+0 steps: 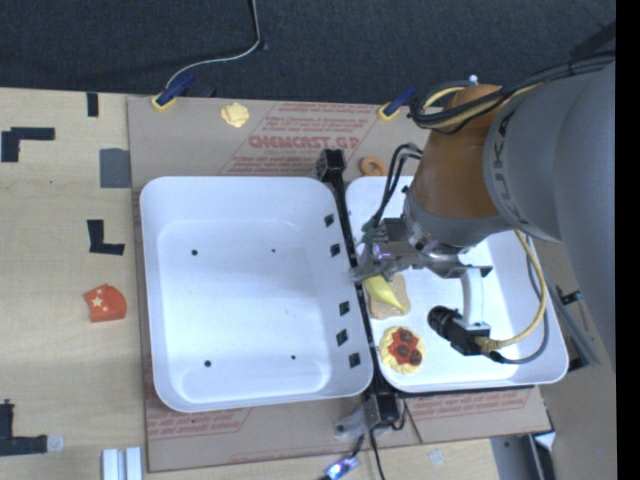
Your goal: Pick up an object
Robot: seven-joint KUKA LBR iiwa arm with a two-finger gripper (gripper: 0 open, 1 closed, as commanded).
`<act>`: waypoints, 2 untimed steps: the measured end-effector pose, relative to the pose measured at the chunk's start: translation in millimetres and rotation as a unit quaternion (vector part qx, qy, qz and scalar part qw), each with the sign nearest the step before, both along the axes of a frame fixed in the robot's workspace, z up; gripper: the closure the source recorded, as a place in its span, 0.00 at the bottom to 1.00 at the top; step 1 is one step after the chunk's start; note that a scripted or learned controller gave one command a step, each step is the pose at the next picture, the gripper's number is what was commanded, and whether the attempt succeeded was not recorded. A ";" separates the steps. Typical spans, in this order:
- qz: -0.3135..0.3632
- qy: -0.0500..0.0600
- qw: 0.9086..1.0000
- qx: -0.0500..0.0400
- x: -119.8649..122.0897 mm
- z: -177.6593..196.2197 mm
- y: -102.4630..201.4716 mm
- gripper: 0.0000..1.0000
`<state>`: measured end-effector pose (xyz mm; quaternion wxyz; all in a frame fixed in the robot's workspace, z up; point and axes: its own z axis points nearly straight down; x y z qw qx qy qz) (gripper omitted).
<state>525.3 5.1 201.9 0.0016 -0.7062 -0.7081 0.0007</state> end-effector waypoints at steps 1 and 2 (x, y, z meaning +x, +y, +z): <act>0.000 0.001 1.000 -0.001 -24.0 -5.5 28.3 1.00; 0.001 -0.010 1.000 0.001 -37.0 223.8 35.5 1.00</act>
